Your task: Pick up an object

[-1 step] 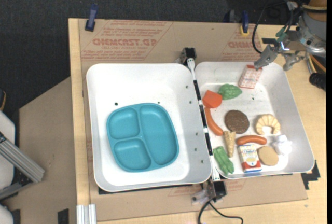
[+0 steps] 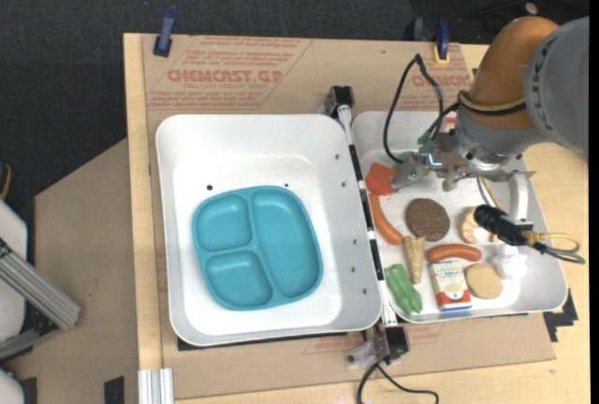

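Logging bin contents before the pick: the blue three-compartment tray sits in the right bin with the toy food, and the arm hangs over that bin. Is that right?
Not quite. The blue tray lies in the left bin, alone. The toy food, such as the brown patty, is in the right bin, and the arm's gripper hangs over that one, as the camera view shows.

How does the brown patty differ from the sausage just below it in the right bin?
The brown patty is round, flat and dark brown; the sausage is long, narrow and orange-red. The patty lies farther up the bin, nearer the gripper. Both rest loose on the bin floor.
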You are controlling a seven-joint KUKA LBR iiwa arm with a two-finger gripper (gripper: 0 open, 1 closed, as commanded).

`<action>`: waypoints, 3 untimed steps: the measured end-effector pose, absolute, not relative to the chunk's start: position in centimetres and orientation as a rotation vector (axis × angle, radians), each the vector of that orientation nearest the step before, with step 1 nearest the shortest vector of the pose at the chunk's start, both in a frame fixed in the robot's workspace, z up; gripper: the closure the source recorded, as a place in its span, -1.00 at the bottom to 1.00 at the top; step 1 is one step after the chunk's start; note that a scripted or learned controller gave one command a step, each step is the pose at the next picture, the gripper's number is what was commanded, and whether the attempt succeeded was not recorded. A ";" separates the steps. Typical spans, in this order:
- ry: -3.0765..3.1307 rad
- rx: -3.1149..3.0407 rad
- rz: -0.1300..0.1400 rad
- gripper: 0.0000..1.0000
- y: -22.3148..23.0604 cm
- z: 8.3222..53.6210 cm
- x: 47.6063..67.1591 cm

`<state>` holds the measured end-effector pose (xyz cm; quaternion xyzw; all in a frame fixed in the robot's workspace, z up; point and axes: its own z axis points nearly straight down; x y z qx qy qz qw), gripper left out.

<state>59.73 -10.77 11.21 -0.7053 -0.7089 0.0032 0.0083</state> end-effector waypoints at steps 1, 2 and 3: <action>-2.209 -2.217 0.010 -1.00 -12.0 8.2 51.9; -2.226 -2.224 -0.003 -1.00 -13.1 8.5 57.4; -2.228 -2.220 -0.005 -1.00 -11.5 8.5 62.9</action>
